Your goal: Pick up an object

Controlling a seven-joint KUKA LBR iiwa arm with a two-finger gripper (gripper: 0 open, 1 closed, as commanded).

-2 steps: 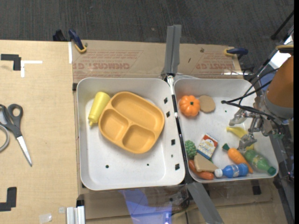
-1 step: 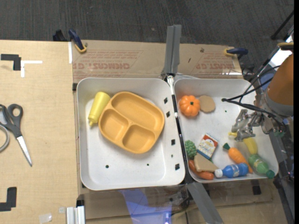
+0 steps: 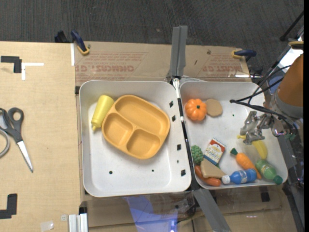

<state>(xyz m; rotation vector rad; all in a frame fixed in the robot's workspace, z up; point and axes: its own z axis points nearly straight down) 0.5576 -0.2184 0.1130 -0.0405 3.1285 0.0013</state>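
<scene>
Pale wooden table [image 3: 38,178] under two white bins: left bin [image 3: 96,178] with one orange divided plate [image 3: 134,126] and one yellow bottle [image 3: 100,111] half tucked under its rim; right bin [image 3: 227,88] with one small pumpkin [image 3: 196,109], one tan disc [image 3: 214,108], one carton [image 3: 214,152], one carrot [image 3: 244,160]. Further heaped along the near wall, overlapping and hard to separate. Pincer [image 3: 251,129] low at the right wall, metal parts blurred, grasp impossible to tell.

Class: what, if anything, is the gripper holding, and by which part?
Nothing that can be seen. The gripper hangs over the right bin, just above a yellow toy, and no object shows between its fingers.
</scene>
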